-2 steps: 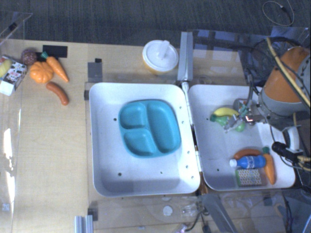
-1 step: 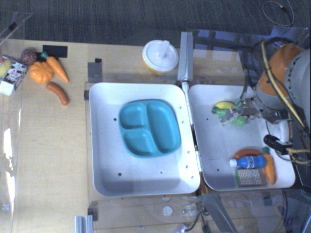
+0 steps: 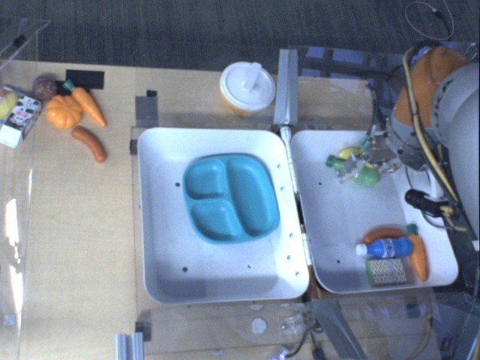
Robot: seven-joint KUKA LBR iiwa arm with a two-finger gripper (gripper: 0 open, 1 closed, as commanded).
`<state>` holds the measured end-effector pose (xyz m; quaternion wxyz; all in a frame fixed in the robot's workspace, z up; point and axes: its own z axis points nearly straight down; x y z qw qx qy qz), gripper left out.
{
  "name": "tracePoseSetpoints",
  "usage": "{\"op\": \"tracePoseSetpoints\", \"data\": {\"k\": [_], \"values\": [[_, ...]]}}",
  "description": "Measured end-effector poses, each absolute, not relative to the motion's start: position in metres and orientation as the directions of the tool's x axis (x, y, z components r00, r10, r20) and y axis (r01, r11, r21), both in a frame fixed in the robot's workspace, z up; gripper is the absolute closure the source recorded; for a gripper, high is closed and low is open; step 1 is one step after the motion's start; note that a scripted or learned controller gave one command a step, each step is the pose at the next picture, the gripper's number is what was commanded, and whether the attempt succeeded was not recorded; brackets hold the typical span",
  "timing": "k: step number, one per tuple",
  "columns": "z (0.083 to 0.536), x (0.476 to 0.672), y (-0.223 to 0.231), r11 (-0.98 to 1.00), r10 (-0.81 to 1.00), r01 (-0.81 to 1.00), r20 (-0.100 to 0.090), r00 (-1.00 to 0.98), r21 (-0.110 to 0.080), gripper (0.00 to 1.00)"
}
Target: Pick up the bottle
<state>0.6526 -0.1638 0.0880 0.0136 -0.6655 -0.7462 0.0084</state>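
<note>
The bottle (image 3: pixel 388 248) is blue with a white cap and lies on its side in the near right corner of the right bin (image 3: pixel 330 223), cap pointing left. My gripper (image 3: pixel 373 158) hangs at the far end of that same bin, well away from the bottle, right over a small green piece (image 3: pixel 367 177) and a yellow piece (image 3: pixel 348 154). The gripper's metal parts blur into those pieces.
An orange sausage (image 3: pixel 381 235), a carrot (image 3: pixel 418 259) and a speckled grey block (image 3: pixel 387 272) crowd the bottle. The left bin (image 3: pixel 161 223) holds a blue divided plate (image 3: pixel 229 197). A white lidded cup (image 3: pixel 247 87) and toy food (image 3: pixel 75 115) sit outside the bins.
</note>
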Motion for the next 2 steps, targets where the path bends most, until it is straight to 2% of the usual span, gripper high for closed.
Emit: {"op": "tracePoseSetpoints", "data": {"k": [1,2], "values": [[0.096,0.652,-0.164,0.120,0.993,0.992,0.007,-0.120,-0.036,1.00],[0.186,0.666,-0.038,0.091,0.996,0.996,0.001,-0.091,0.006,1.00]]}}
